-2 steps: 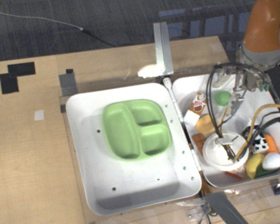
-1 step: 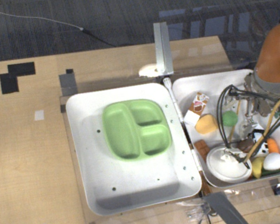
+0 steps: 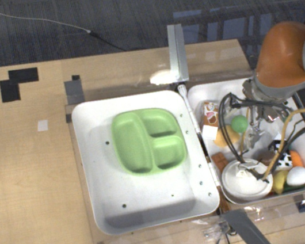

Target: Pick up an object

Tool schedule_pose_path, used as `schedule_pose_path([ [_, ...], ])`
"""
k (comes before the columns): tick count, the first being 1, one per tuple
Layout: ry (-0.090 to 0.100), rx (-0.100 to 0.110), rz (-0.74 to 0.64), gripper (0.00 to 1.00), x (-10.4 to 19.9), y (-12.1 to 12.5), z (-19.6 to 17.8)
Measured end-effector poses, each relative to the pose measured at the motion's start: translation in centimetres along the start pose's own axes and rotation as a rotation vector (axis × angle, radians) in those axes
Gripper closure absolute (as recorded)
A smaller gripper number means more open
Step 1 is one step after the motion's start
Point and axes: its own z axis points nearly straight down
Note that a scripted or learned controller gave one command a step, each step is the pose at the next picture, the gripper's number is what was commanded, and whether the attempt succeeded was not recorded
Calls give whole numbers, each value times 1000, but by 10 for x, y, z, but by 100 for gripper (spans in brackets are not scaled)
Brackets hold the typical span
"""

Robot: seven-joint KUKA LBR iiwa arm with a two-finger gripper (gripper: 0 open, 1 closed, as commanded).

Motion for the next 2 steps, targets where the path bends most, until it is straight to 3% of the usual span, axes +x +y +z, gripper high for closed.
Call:
schedule_pose_path([
  [1,9,9,94,0,-13,31,0],
  [2,1,6,147,0,-9,34,-1],
])
